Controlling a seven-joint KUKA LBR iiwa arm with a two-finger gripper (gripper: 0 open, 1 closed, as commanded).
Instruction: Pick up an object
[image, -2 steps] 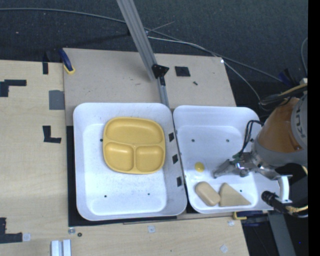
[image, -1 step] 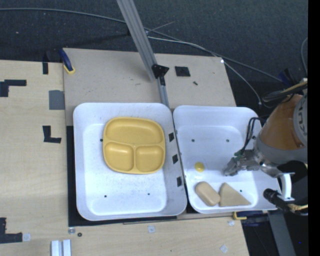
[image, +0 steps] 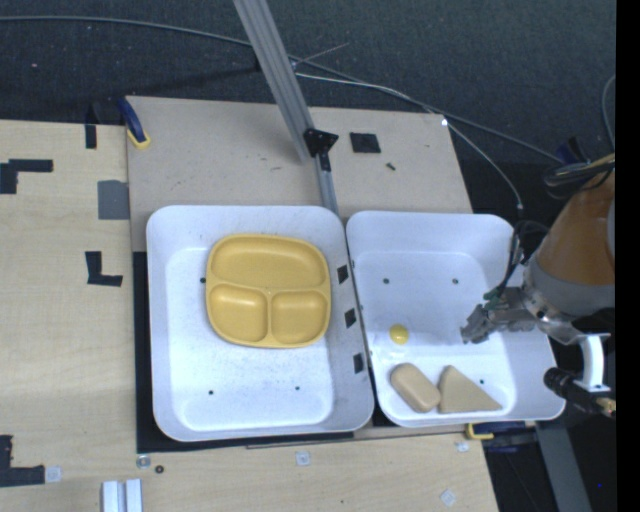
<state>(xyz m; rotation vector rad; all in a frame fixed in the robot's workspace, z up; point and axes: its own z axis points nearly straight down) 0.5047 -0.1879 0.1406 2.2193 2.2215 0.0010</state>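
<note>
two shallow white bins sit side by side on the worktop (image: 250, 150). the left bin (image: 170, 330) holds a yellow divided plate (image: 268, 290), lying flat toward the bin's far edge. the right bin (image: 430, 240) holds a small yellow ball (image: 399, 335) near its middle, with a tan oblong block (image: 413, 387) and a tan wedge (image: 465, 392) just beside each other along the near edge. the gripper (image: 482, 326) hangs low over the right bin's right side, apart from all three pieces. a grey pole (image: 280, 75) slants across the worktop's far edge.
</note>
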